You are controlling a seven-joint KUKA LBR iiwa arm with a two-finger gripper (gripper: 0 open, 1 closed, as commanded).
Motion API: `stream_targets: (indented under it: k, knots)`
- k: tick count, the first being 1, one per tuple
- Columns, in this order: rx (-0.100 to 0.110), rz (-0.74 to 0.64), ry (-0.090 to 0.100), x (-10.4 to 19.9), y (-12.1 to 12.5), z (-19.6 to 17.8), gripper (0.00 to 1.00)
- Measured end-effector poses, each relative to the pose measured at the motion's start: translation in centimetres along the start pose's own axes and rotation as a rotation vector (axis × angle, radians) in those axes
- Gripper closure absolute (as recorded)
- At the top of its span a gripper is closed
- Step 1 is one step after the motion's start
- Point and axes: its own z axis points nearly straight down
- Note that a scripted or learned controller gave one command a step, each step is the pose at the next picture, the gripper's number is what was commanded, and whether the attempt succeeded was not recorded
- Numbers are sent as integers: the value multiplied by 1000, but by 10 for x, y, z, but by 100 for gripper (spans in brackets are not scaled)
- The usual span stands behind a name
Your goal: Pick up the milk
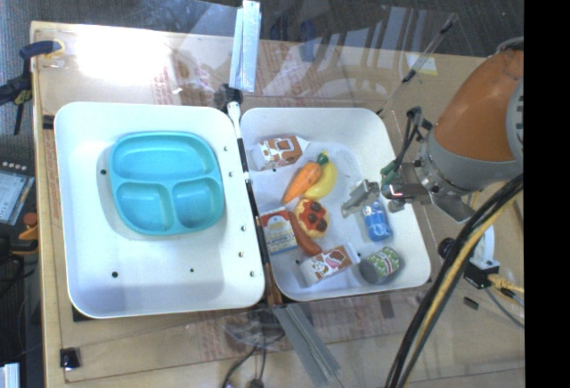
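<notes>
We see grey two-finger gripper point(360, 198) over right white bin point(385, 139), fingers apart, clamping nothing. Small brown-and-white milk carton point(326, 264) lies near bin's front, beside green-grey can point(381, 263).

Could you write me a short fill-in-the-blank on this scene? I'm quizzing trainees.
1. The blue tray lies in the ____ bin.
2. The carrot touches the ____.
3. The tray has ____ compartments.
4. The gripper hovers over the ____ bin.

Missing words: left; banana; three; right.
</notes>
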Motion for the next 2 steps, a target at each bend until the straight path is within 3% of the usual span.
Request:
stream_targets:
  k: [1,2]
  knots:
    - [2,352,0,34,22,105,0]
    - [-20,327,-4,62,-6,137,0]
